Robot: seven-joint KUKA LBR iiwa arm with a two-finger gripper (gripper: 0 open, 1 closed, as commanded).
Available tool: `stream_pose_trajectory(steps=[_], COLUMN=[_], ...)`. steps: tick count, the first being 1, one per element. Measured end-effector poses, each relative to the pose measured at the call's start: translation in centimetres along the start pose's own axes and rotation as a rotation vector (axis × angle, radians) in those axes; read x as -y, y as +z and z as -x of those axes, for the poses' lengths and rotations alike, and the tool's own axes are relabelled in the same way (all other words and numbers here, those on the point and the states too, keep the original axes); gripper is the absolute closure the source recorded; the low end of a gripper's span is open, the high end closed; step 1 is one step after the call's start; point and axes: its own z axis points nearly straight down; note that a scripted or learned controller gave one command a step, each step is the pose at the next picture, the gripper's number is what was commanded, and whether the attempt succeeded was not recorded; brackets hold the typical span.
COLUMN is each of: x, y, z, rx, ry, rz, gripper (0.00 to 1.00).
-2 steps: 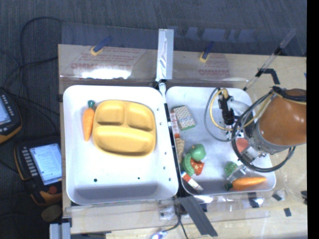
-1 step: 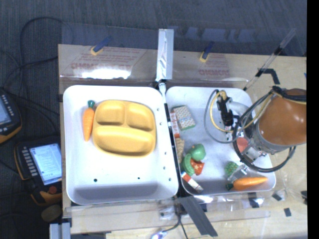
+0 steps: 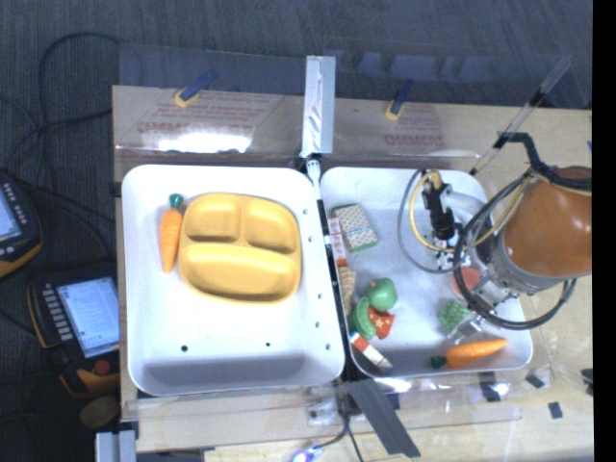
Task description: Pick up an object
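Carrot [image 3: 474, 351] near gripper [image 3: 466, 321] (labels unreadable).

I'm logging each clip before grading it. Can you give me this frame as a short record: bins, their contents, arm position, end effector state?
left bin: yellow divided tray with a carrot beside it on its left
right bin: second carrot near the front edge, small patterned box, green and red toys, green item
arm: over the right side of the right bin
end effector: low, near the green item and second carrot
end effector state: cannot tell
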Motion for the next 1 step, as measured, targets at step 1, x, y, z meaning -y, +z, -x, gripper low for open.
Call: stream_pose_trajectory(steps=[1], x=[0.18], y=[-0.20], z=[-0.19], rx=[-0.007], ry=[0.001], rz=[-0.007], gripper=[0.00])
